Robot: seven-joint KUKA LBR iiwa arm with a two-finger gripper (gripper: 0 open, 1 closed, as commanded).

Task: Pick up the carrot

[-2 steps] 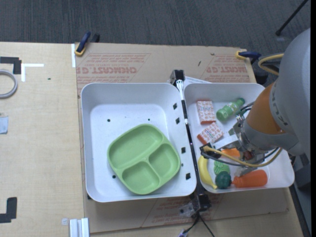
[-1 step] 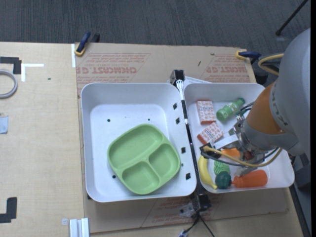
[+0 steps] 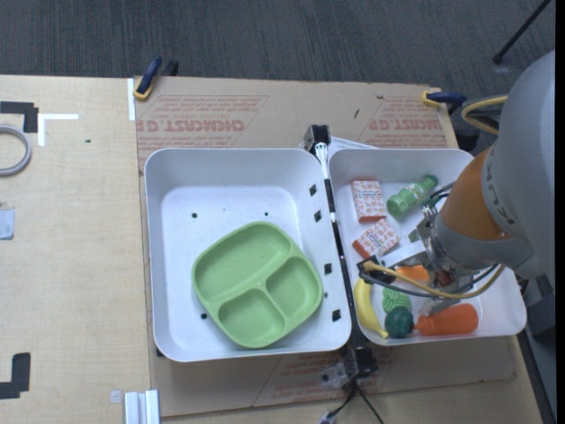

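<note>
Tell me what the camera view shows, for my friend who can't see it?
A grey robot arm reaches into the right white bin, its end effector low among toy foods: a carrot, a banana and a green bottle. The left white bin holds a green divided plate.

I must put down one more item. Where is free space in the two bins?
Free: the left bin floor behind the green plate, toward its far wall. Crowded: the right bin, with boxes, bottle, banana, carrot and pincer.

Dark grey carpet floor (image 3: 265,20) beyond pale wooden bench (image 3: 71,263)
</note>
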